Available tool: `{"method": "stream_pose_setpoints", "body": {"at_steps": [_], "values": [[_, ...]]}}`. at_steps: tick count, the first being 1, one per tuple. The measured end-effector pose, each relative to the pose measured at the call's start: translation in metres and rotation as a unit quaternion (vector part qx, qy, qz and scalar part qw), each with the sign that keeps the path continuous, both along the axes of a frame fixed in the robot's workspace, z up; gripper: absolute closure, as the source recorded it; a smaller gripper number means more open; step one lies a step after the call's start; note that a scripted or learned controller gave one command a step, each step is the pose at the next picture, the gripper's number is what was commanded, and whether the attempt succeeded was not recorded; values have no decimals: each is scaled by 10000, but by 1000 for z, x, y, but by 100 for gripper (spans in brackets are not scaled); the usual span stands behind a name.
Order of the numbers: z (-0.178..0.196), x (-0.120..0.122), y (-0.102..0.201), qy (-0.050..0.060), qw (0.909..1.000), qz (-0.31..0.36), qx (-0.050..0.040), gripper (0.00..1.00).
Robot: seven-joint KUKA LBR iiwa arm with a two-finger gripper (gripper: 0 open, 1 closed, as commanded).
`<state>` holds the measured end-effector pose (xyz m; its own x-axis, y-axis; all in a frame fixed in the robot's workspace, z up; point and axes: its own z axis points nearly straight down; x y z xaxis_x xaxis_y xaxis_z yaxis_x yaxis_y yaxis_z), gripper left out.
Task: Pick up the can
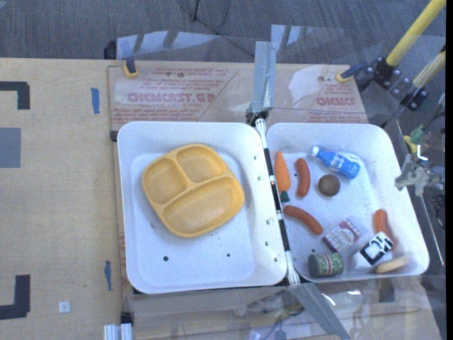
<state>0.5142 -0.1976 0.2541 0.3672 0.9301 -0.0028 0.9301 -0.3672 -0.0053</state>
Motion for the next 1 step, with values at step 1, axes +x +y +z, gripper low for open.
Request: {"method": "stream_pose_setpoints", "body": {"at_steps": [1], "values": [[12,2,37,2,9958,-916,-7,100]]}}
